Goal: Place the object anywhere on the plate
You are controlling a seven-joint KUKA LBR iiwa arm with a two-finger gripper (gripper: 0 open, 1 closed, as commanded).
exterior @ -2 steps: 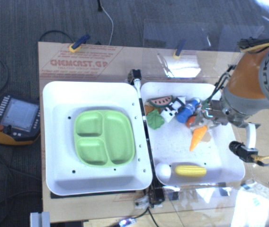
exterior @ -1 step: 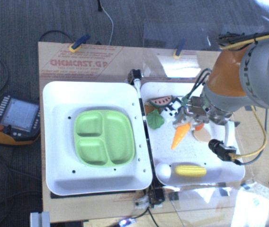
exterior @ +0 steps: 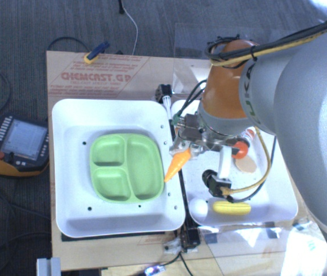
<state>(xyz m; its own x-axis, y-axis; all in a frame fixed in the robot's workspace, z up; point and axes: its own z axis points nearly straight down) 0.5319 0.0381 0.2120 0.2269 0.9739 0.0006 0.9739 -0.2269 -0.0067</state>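
- The gripper (exterior: 185,149) hangs over the wall between the two bins, at the right edge of the left bin (exterior: 65,171). Its fingers seem pressed on the thick end of the carrot (exterior: 175,164), which sticks out below them.
- The carrot points down and to the left, with its tip over the right rim of the plate (exterior: 123,167). I judge it is being carried across, because it hangs tilted and does not lie flat on a floor.
- The plate is green with three compartments and lies in the middle of the left bin. It is the goal, and nothing lies in it yet.
- The other things rest in the right bin (exterior: 284,206): a banana (exterior: 230,208) and an egg (exterior: 198,207) at the near edge, and a small red thing (exterior: 241,149) close beside the wrist.
- The next move, as I judge, is a short way to the left, so that the carrot is over a compartment before release. The carrot is held near one end, so it may swing or slip.
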